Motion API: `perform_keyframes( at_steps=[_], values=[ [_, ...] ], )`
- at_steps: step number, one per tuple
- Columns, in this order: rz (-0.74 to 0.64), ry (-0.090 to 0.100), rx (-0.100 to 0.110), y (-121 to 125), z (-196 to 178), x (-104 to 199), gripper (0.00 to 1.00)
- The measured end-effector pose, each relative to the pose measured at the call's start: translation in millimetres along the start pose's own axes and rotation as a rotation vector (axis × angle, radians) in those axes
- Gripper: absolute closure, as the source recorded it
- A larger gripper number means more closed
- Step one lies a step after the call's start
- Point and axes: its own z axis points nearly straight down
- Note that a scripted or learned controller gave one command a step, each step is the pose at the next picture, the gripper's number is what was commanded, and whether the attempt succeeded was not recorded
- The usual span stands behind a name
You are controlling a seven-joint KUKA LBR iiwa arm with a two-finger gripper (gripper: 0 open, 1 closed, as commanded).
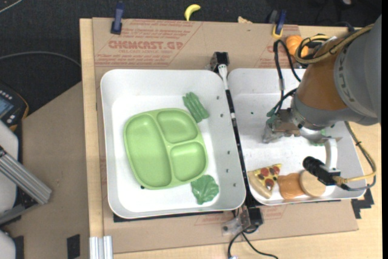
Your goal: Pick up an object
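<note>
- Camera view, left bin (115,130): shallow white tray holding a green divided plate (165,147) lying flat near the middle, compartments up. It takes most of the floor, which pushes the smaller items toward the walls.
- Camera view, same bin: a dark green ribbed piece (196,105), possibly a toy vegetable, lies just beyond the plate's far right corner. A green leafy piece (205,188) lies at the plate's near right corner. Both sit close to the divider wall, where a descent would be cramped.
- Camera view, right bin (254,94): a pizza slice (266,177) lies at the near left corner. A tan, bread-like item (300,185) lies just to its right. These are the nearest candidates for a pick, judging by the arm's position.
- Camera view, arm (339,76): reaches in from the right, wrist bent down over the right bin's middle.
- Camera view, gripper (276,129): low over bare bin floor, well apart from the pizza slice. Whether it is spread or closed cannot be told from this angle; nothing is visibly held.
- Camera view, bench (157,45): cardboard sheet under both bins, held by blue clamps (117,19) at the far edge, presumably against shifting.
</note>
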Motion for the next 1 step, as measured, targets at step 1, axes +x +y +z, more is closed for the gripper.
perform_keyframes(
  at_steps=[1],
  values=[
    [-0.001,-0.009,-0.019,75.2,-76.3,-64.9,1.00]
  ],
)
